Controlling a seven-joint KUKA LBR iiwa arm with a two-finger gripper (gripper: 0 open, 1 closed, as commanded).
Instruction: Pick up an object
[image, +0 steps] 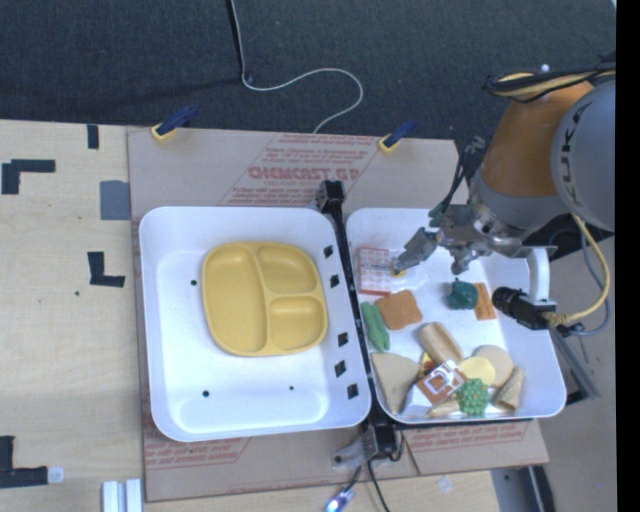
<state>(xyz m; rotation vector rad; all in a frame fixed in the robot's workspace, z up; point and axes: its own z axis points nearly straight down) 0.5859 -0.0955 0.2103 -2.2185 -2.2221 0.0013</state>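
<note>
Hand (432, 253) spread wide and empty above the right bin (553, 372), cardboard-covered bench (200, 170) beneath

Even, diffuse overhead lighting; no hard shadows. The white bins (165, 330) read bright, nearly washed out, with soft shading along their walls. The yellow tray (265, 298) shows mild sheen. Focus is soft throughout; small items are slightly blurred. The upper background stays dim.

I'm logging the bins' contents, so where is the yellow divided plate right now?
The yellow divided plate lies in the middle of the left bin, across the divider from the right bin's toy food.
</note>
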